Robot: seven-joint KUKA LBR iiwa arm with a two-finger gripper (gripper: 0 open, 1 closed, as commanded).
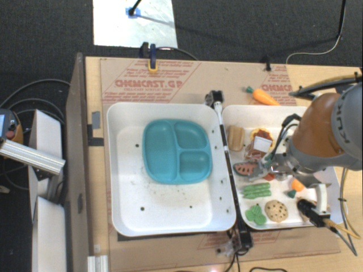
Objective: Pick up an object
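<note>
I see my gripper [262,170] low in the right bin [243,113], right over the watermelon slice [245,168] beside the green beans [256,190]. I cannot tell its grip state. The teal plate [176,151] sits in the left bin [125,152].

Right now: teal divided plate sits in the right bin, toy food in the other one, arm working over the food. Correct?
Not quite. The camera view shows the teal divided plate in the left bin, not the right. The toy food lies in the right bin, and the arm is over that food.
</note>
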